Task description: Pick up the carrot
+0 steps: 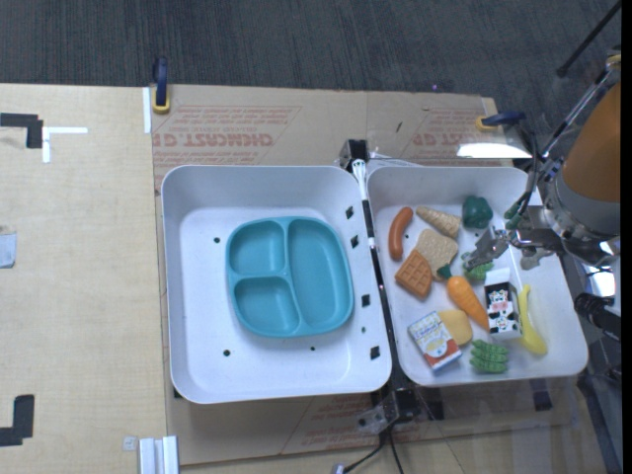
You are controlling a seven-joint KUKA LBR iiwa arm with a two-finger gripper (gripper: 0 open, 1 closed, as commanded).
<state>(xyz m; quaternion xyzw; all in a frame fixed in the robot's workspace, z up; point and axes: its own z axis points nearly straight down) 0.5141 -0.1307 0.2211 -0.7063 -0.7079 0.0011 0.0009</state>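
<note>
Right now my hand (491, 249) hovers just far of the carrot (467, 300) in the right bin (568, 363); whether it's released or clenched I can't tell. Carrot looks light, stiff, smooth plastic, so I'd pinch mid-body across its width.

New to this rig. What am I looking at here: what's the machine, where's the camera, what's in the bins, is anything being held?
One camera is fixed above the bench and looks down at a slant. The machine is a robot arm, grey with an orange band, reaching in from the right of the picture. Its gripper hangs low over the right bin; I can't tell if anything is held.

The left bin holds a teal divided plate. The right bin holds toy food: the carrot it is meant to pick up, a sausage, a waffle, a banana, a small milk carton, a juice box and some green pieces. The carrot lies in the bin just below the gripper, not lifted.
</note>
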